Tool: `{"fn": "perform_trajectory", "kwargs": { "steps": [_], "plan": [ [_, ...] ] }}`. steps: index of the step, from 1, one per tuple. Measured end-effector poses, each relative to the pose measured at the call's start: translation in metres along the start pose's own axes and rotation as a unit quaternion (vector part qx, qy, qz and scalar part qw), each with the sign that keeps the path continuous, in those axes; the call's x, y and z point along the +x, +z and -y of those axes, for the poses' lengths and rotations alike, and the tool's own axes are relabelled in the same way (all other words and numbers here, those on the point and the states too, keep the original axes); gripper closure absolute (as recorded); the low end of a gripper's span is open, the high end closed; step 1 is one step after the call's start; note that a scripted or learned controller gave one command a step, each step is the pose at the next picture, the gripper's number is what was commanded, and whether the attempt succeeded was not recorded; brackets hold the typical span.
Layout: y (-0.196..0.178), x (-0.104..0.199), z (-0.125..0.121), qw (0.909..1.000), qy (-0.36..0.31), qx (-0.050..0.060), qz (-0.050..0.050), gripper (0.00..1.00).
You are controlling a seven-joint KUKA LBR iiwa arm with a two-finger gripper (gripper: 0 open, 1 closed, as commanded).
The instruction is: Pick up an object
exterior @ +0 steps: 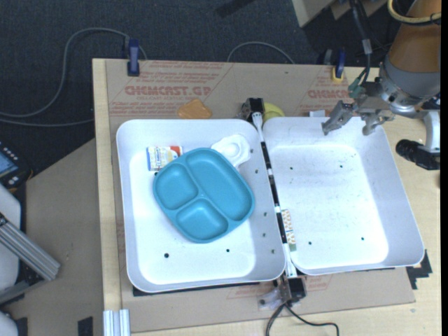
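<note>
The hand (353,117) is seen at the upper right of the frame, over the far rim of the right shallow white bin (392,247), its fingers spread wide and nothing between them. The blue three-compartment plastic plate (203,194) lies in the left white bin (133,208), centre-left of the frame, partly covering a small white cup (232,148) and a printed card (161,155). The approach step is judged to be in hand; next, a traverse leftward and a descent onto the plate's rim would be required.

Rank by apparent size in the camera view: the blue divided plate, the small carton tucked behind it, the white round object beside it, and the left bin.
1. left bin
2. blue divided plate
3. Small carton and white round object: both partly hidden by the plate and look about alike, so I won't rank them.
</note>
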State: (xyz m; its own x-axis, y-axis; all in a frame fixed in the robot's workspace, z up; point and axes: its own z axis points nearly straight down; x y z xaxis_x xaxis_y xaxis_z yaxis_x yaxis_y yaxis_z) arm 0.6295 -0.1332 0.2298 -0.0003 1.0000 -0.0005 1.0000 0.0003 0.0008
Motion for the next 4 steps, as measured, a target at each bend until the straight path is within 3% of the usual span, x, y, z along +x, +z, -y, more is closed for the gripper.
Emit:
{"fn": "perform_trajectory", "kwargs": {
  "steps": [1, 2, 3, 4],
  "plan": [
    [0.119, -0.008, 0.044, 1.0000, 0.001, 0.008, -0.002, 0.00],
    [0.147, 0.038, 0.008, 1.0000, -0.002, 0.000, -0.001, 0.00],
    [0.144, 0.006, -0.033, 1.0000, 0.000, -0.002, 0.001, 0.00],
    [0.145, 0.034, -0.037, 1.0000, -0.001, -0.001, 0.000, 0.00]
  ]
}}
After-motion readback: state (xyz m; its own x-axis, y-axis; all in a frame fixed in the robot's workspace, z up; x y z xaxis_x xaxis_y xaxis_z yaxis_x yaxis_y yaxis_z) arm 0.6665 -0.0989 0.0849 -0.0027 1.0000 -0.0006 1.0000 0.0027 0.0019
